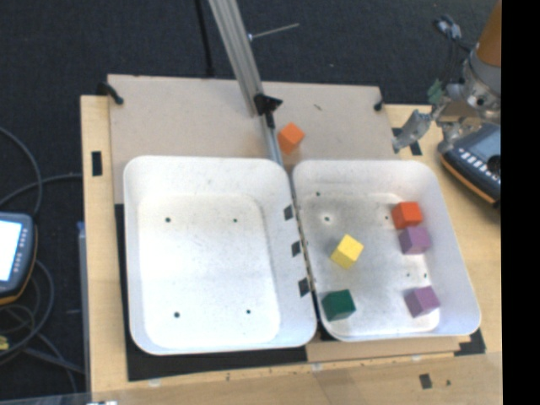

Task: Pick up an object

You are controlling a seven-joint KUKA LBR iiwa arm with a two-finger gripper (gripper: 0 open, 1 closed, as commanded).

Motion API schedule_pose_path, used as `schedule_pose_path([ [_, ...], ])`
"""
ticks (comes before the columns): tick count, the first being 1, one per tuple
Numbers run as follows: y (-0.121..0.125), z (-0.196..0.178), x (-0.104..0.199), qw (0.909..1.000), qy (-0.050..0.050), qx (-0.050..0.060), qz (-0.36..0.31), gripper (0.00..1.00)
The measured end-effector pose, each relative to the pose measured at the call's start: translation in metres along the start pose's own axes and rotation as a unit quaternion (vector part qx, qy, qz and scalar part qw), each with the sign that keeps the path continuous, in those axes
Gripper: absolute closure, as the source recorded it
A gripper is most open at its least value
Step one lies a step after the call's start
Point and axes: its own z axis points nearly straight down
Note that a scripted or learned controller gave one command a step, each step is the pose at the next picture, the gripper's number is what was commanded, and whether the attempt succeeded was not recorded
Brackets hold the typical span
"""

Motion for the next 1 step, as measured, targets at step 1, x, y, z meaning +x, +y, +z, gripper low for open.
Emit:
schedule_pose_path([
  [1,0.0085,0.1541,0.0362,1.0,0.001,0.002,0.002,0.0],
])
